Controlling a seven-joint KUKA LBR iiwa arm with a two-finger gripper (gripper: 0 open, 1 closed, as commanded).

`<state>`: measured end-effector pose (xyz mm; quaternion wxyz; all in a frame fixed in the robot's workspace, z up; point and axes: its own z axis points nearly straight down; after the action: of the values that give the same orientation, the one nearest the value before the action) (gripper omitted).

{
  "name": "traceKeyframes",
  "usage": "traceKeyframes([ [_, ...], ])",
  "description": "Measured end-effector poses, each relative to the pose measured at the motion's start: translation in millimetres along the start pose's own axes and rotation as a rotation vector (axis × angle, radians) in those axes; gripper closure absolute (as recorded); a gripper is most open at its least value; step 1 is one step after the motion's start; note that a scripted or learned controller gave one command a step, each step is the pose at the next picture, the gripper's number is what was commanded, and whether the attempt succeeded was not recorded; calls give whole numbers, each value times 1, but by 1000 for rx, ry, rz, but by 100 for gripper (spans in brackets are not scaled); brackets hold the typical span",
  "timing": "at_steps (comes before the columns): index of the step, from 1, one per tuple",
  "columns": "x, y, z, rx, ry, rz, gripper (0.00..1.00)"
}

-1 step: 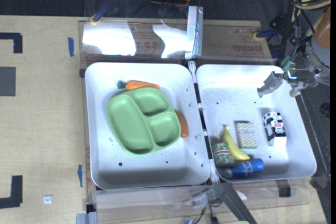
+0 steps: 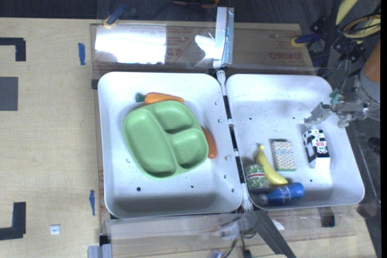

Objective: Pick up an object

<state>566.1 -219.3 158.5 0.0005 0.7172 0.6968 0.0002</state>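
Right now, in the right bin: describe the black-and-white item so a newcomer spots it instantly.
Start at the right bin, the one beside the bin holding the green divided plate. Go to its right side, just below the gripper. The black-and-white carton lies there alone, cow-patterned, apart from the banana, patterned box and blue bottle clustered at the bin's front left.

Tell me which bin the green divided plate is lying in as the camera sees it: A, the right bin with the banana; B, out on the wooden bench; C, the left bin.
C: the green divided plate lies inside the left bin, while the banana is in the right bin.
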Motion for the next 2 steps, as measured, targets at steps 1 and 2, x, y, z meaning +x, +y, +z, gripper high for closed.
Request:
traceKeyframes([
  [1, 28, -11, 55, 2, 1, 57, 0],
  [2, 26, -11, 45, 0, 0, 62, 100],
])
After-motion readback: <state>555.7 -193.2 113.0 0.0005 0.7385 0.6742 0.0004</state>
